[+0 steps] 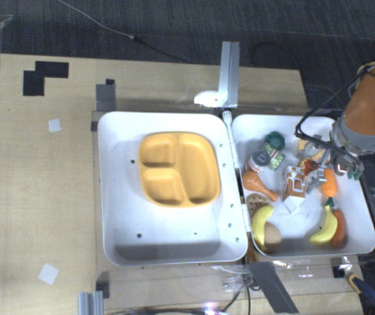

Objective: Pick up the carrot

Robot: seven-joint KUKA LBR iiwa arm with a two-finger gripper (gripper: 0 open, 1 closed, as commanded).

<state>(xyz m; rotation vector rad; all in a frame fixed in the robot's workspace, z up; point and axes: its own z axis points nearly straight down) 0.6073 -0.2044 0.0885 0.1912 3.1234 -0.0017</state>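
Gripper (317,176) hangs low in the right bin (370,241), beside the carrot (330,184) at the bin's right side; whether it grips anything I cannot tell. Two bananas (326,227) lie nearer the front. A yellow tray (177,168) sits in the left bin (118,195).

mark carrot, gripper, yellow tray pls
carrot (330,184), camera view, middle of the orange body, right bin.
gripper (320,171), camera view, about midway between the fingertips, beside the carrot.
yellow tray (212,159), camera view, right rim, left bin.
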